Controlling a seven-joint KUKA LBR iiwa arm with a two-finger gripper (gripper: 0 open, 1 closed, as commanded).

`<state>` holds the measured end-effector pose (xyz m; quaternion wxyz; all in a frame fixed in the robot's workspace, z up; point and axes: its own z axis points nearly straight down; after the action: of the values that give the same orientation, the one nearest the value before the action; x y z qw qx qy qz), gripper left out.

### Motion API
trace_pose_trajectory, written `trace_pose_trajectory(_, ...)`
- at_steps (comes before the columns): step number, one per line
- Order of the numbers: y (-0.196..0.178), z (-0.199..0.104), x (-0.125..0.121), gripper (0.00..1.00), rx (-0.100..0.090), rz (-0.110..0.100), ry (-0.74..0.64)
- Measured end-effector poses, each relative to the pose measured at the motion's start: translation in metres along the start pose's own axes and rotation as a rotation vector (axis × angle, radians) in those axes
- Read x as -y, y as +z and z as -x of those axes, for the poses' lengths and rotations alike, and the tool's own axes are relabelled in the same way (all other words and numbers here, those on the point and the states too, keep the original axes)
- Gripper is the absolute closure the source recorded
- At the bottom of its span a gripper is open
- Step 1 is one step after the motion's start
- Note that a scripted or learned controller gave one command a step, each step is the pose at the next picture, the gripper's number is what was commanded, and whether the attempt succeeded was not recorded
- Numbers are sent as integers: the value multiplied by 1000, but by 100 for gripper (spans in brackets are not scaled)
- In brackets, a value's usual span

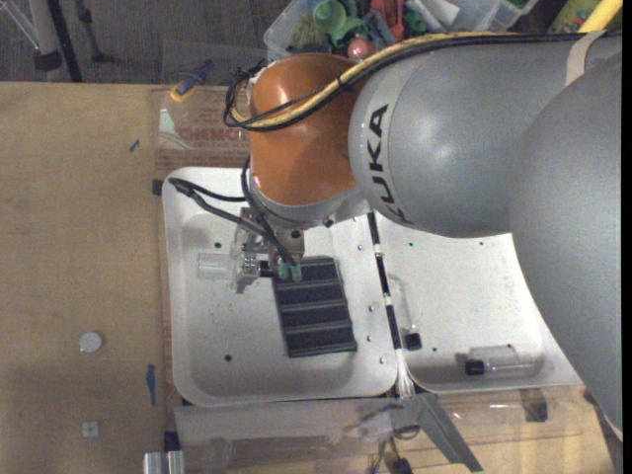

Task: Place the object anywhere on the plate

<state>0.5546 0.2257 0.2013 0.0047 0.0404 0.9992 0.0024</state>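
claw over left bin, beside dark ridged plate

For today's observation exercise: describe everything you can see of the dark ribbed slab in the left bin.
The dark ribbed slab is a flat, near-black rectangle crossed by raised ridges into about four bands, looking like plastic or rubber. It lies flat on the left bin's white floor, slightly skewed, right of centre. The gripper hangs at its upper left corner; contact is unclear.
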Motion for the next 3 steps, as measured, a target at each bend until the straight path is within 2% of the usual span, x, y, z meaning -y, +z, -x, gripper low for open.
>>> trace_pose_trajectory(1, 51, -28, 4, 100, -9, -4, -68)
trace_pose_trajectory(2, 61, 48, 7, 100, -4, -2, -146)
trace_pose_trajectory(3, 98, 88, 66, 100, -2, -2, -208)
